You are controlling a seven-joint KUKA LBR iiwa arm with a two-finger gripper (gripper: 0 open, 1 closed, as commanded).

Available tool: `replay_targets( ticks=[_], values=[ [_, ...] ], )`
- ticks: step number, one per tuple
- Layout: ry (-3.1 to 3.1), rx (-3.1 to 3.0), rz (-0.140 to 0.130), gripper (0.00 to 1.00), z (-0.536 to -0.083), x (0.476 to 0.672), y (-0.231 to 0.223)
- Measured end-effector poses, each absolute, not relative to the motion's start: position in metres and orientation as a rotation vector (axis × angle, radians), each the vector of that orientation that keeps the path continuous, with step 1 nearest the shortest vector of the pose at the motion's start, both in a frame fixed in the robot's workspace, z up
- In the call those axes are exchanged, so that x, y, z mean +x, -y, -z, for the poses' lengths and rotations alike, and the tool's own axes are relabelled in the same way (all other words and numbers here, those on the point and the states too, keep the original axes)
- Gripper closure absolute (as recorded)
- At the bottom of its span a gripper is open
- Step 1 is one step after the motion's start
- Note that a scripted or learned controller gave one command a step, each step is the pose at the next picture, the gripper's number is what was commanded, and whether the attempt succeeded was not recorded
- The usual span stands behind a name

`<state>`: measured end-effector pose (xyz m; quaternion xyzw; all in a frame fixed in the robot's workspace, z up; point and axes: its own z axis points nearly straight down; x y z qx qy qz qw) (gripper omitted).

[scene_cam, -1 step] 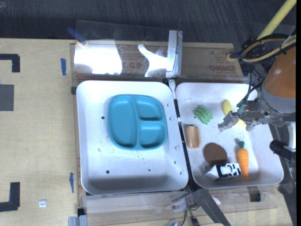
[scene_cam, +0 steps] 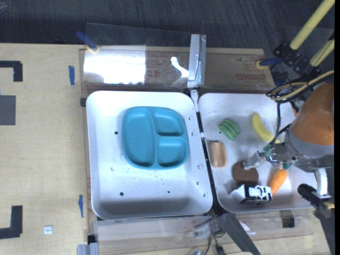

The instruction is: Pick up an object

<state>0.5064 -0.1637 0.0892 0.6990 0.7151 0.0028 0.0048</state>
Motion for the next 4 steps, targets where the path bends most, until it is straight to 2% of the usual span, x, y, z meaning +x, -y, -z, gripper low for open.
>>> replay_targets(
  ticks=[1, 2, 3, 4],
  values=[
    [-2.285, 2.153, -0.003, 0.0, -0.133, 0.589, 0.155],
    [-2.252, 2.185, -0.004, 0.0, -0.085, 0.624, 0.19],
    [-2.251, 2.18, -0.006, 1.0, -0.095, 0.627, 0.191],
    [-2.39, 2.03, -0.006, 1.0, -0.19, 0.619, 0.137]
  ],
)
